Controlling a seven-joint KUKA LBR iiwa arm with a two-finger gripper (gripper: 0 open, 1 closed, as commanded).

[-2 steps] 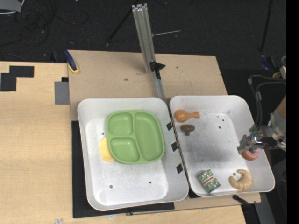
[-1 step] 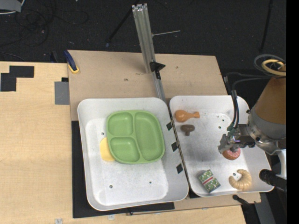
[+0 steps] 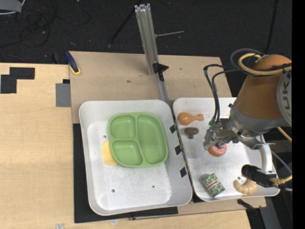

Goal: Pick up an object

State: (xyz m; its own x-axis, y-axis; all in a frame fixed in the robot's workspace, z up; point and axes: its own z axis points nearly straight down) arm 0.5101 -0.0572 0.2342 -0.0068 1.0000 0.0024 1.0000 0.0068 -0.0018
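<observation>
Red object (image 3: 218, 150) is located in the right bin (image 3: 200, 175), directly under the gripper (image 3: 215, 138).
Gripper state cannot be told. An orange piece (image 3: 189, 118) and a brown piece (image 3: 191, 132) are seen nearby.

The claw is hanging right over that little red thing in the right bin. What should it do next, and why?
Probably lower straight down a little. The claw sits directly over the red object in the right bin, and the nearest neighbour, the brown piece, lies apart to its left, so a short descent looks unobstructed.
</observation>
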